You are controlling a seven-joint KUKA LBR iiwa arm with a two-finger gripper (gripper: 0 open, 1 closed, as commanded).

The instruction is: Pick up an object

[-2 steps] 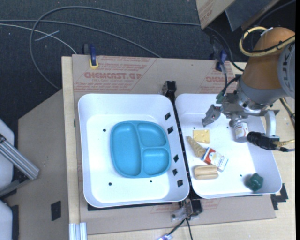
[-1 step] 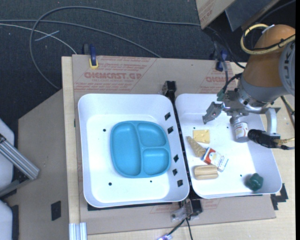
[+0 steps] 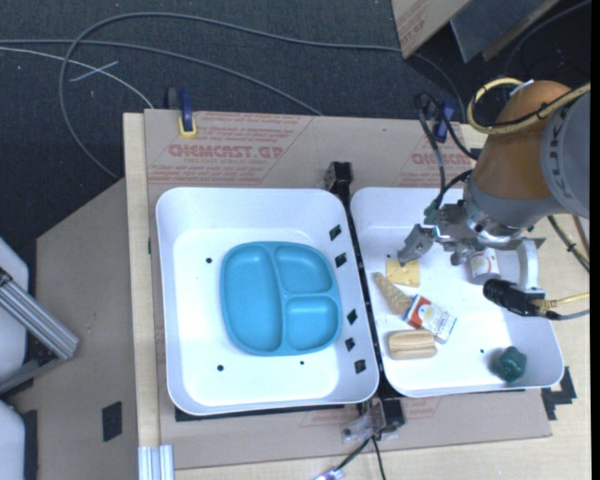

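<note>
The claw hangs open over the yellow cheese piece in the right bin, holding nothing, so I think it must go down and squeeze next.

Slanted overhead view of both bins

The arm runs off the frame at three o'clock, and its wrist hides part of the right bin's far wall. The gripper is too small to judge. The red and white packet's print is unreadable. A cardboard box is cut off at twelve o'clock
</note>
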